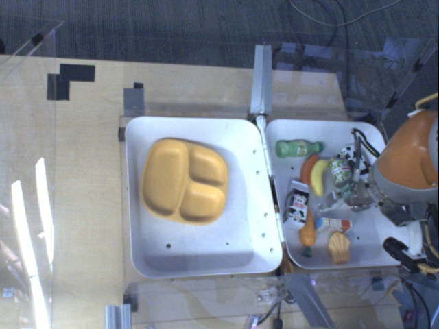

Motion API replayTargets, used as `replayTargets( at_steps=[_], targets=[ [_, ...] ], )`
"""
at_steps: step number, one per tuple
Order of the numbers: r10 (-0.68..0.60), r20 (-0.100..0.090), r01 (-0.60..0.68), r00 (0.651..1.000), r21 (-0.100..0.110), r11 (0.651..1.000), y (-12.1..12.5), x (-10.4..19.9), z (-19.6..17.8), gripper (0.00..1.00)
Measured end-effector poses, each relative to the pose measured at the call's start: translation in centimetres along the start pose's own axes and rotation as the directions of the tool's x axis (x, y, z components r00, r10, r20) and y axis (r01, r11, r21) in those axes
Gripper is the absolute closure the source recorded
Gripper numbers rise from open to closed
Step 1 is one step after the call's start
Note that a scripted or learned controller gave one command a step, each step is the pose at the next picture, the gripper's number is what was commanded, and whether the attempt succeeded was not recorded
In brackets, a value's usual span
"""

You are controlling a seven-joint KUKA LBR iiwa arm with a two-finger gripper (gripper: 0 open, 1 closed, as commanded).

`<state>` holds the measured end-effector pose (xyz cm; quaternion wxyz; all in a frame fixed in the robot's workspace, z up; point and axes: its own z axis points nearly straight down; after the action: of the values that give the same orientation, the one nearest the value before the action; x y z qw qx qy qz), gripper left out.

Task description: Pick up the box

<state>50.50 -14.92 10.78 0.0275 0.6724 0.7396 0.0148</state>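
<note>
Taking the right bin point(370, 256) as the landmark: nearest its front edge lies a ridged biscuit-coloured piece point(338, 247), beside an orange carrot point(308, 233). Further in, the box point(297, 203), black and white, lies by the bin's left wall. The claw point(346, 196) hovers low over the bin's middle, right of the box; whether it's open I cannot tell. Beyond sit a banana point(318, 176) and a green bottle point(298, 148).
</note>
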Motion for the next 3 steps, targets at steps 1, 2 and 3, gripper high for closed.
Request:
replayTargets(
  at_steps=[1, 2, 3],
  targets=[
    [-0.055, -0.001, 0.055, 0.998, 0.003, 0.998, -0.1, -0.5, 0.0, 0.00],
    [-0.019, -0.020, 0.020, 1.000, 0.052, 0.998, -1.5, 0.2, -2.1, 0.00],
    [0.246, -0.005, -0.245, 0.969, 0.057, 0.968, 0.2, -2.3, 1.7, 0.00]
  ],
)
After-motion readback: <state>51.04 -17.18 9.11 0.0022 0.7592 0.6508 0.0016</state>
